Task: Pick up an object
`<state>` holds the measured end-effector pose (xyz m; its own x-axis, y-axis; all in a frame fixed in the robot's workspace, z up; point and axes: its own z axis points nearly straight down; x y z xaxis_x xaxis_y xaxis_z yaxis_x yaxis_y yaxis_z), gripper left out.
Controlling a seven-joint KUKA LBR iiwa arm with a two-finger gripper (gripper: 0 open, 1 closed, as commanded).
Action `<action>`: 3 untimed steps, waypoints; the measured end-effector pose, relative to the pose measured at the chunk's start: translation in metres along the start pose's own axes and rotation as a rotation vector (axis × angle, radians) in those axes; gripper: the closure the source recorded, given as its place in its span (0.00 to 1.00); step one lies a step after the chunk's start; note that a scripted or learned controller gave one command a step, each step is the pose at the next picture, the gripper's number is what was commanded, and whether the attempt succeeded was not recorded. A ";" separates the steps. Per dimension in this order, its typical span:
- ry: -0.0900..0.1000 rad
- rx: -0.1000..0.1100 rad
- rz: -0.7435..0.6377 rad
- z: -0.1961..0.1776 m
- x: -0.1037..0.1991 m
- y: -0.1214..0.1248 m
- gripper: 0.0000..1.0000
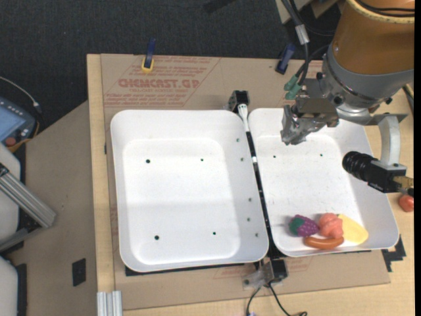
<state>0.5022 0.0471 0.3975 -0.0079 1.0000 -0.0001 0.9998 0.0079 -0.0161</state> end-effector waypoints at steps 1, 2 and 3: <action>0.002 -0.010 -0.002 0.017 0.086 -0.007 1.00; -0.002 -0.005 0.009 0.091 0.085 -0.023 1.00; -0.001 -0.010 0.006 0.124 0.110 0.001 1.00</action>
